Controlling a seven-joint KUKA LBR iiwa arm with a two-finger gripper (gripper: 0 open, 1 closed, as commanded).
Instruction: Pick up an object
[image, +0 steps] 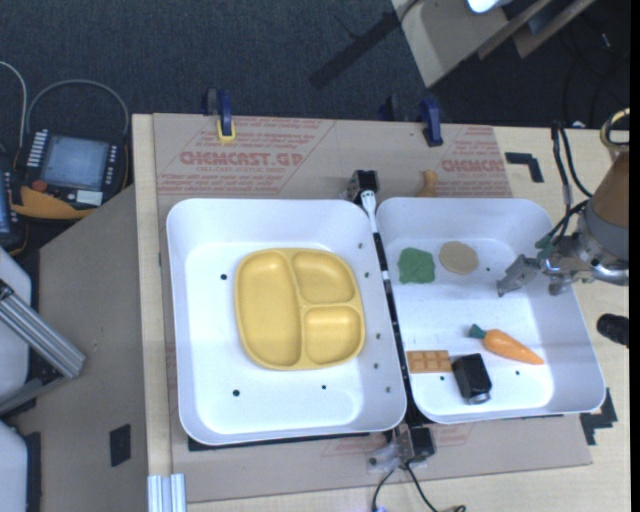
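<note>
Approach is the step in hand, nothing gripped yet. Nearest in the right bin (570, 395) lie a black block (472, 379), wafer (428, 361) and carrot (510, 346). Farther, the end effector (535, 274) hangs, fingers seemingly apart, and must descend on one. Green piece (417, 265) and tan disc (460, 258) lie beyond.

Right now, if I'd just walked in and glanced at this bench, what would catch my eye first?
Probably the yellow divided plate, sitting alone in the middle of the left white bin. Next, the right white bin with its scatter of small things: a bright orange carrot near the middle, a green piece beside a tan disc at the far side, and a black object at the near edge. The gripper hangs over that bin's right side.
</note>
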